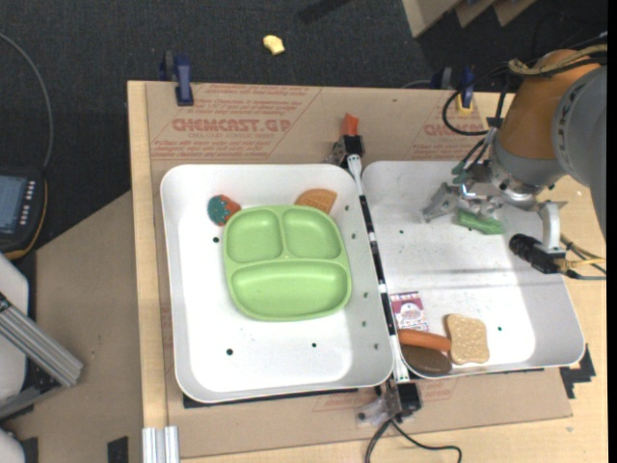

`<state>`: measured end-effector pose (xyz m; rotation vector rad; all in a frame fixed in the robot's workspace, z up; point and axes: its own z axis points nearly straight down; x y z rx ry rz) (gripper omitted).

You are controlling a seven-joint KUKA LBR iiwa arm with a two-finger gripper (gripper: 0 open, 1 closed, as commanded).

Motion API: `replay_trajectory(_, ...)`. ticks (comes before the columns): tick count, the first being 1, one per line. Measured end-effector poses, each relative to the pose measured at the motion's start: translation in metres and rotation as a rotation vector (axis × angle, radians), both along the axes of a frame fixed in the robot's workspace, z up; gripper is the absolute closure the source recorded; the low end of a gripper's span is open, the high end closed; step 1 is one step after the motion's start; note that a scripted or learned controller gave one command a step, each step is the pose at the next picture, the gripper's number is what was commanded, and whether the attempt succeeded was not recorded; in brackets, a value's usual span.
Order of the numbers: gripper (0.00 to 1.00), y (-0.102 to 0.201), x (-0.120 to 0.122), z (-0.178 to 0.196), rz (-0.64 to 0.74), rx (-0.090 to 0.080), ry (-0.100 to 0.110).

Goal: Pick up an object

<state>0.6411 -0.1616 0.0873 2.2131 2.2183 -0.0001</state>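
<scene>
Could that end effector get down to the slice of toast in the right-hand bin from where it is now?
Probably yes. The toast slice lies flat near the front of the right bin, uncovered from above. The end effector hovers at the bin's far end. A sausage touches the toast's side, which could crowd a grasp.

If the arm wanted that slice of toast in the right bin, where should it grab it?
The toast lies flat, so probably from straight above, pinching its two long edges. Its left edge touches the sausage and the bin wall is close below, leaving little room; the top and right sides look freer.
</scene>
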Motion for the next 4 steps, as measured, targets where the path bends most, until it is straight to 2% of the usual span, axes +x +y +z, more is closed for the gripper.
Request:
replay_trajectory(1,0.00,-0.035,0.027,0.025,-0.004,0.002,-0.001)
replay_trajectory(2,0.00,-0.004,-0.016,0.002,-0.001,-0.001,-0.007)
replay_trajectory(3,0.00,-0.064,0.012,0.023,-0.004,0.007,0.002)
replay_trajectory(4,0.00,-0.018,0.001,-0.004,0.001,0.008,0.009)
